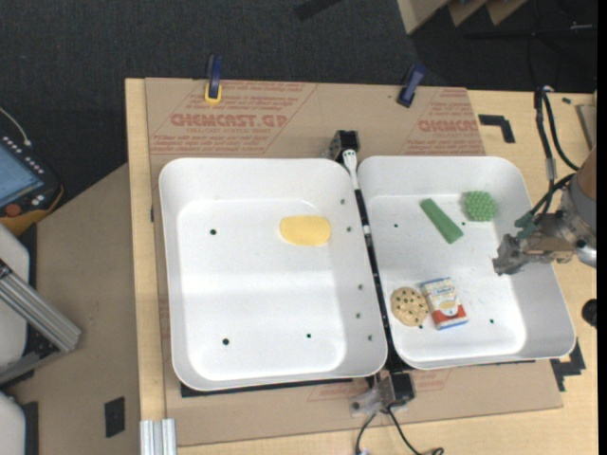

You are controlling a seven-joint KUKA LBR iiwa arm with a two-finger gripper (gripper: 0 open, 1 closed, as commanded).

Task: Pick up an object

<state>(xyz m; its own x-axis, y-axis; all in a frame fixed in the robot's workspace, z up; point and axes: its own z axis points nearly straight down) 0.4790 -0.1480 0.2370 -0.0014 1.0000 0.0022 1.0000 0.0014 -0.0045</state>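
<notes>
The right bin (531,335) holds a green bar (441,221), a green knobbly ball (479,206), a round cookie (408,305) and a small white, red and blue carton (444,303). A yellow oval piece (304,230) lies in the left bin (190,349). My gripper (509,254) hangs over the right side of the right bin, below and to the right of the green ball and apart from every object. Nothing shows between its tips.
The bins sit side by side on a cardboard sheet (285,112) held by a yellow clamp (214,90) and a blue clamp (411,85) at the back. A cable (545,131) hangs at the right, above the arm.
</notes>
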